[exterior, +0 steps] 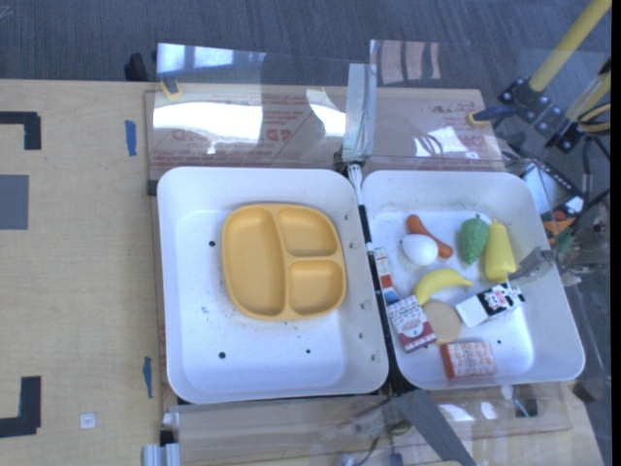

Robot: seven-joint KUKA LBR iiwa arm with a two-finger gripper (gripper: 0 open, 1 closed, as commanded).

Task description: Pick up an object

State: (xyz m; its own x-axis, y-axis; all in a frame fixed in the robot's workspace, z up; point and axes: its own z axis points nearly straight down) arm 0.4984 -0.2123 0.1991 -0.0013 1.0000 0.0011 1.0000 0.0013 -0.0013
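The right white bin (555,353) holds several toy foods. An orange carrot (428,233) lies against a white egg (420,250). To their right are a green vegetable (473,239) and a yellow piece (500,250). A banana (441,282) lies in the middle, with a small black-and-white carton (491,303) to its right. Nearer the front are a red-and-white box (410,321), a tan round piece (446,321) and a red packet (470,358). My gripper (537,263) is at the bin's right rim, just right of the yellow piece, with nothing seen in it.
The left white bin (184,357) bears a yellow divided plate (283,260). A thin strip packet (381,270) lies along the right bin's left wall. Clear plastic screens (252,95) stand behind both bins. Cables and a yellow pole (572,37) crowd the right side.
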